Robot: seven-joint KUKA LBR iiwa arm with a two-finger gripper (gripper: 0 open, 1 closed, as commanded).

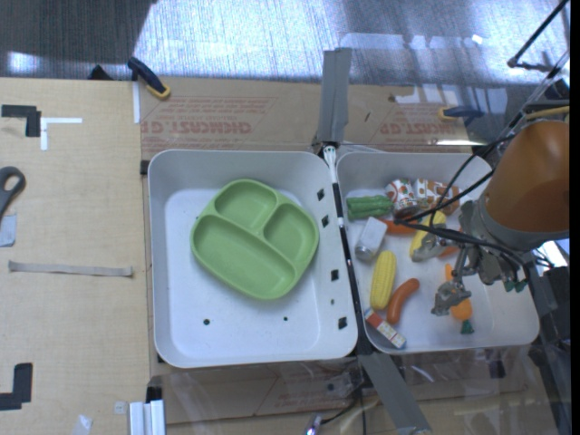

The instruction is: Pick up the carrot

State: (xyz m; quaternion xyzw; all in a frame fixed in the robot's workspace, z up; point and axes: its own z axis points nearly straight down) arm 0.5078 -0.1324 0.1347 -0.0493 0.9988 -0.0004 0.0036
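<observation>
The gripper [448, 299] is seen just above the carrot [463, 313] in the right bin [507, 341], right of the corn cob [383, 277]. Its jaw state cannot be told. The nearby sausage [403, 299] could be caught instead.

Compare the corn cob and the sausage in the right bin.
The corn cob is yellow with a bumpy, kernelled surface; the sausage is orange-red and smooth. The corn cob looks thicker, the sausage slimmer. The corn cob lies nearly straight up and down in the camera view, while the sausage lies slanted, its upper end toward the gripper. Both lie flat on the floor of the right bin, side by side.
</observation>
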